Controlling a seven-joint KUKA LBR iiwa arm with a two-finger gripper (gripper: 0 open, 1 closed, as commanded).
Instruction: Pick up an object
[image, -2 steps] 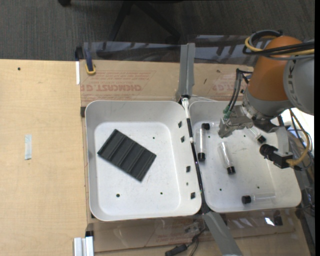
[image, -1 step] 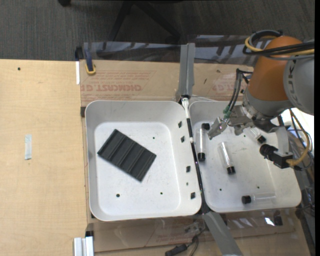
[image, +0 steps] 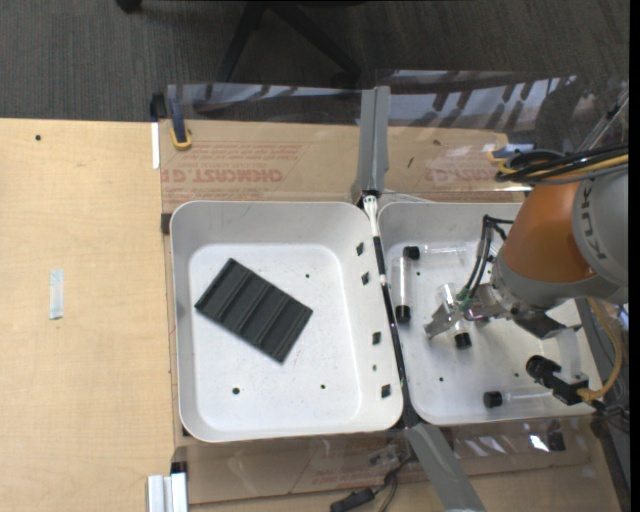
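A dark ribbed rectangular panel (image: 253, 309) lies flat and slanted in the left bin (image: 190, 300). In the right bin (image: 430, 400) a clear tube with a black cap (image: 400, 292) lies along the left wall. A second capped tube (image: 425, 252) rests near the back, and a third (image: 510, 398) near the front. The arm, with its orange band (image: 540, 240), reaches in from the right. My gripper (image: 445, 318) hangs low over the middle of the right bin. A small black piece (image: 462, 340) sits just to its right, close to the metal tips.
A grey divider bar (image: 374, 150) runs between the bins at the back. Cardboard (image: 270, 170) lies behind the bins, and a wooden bench top (image: 80, 300) spreads to the left.
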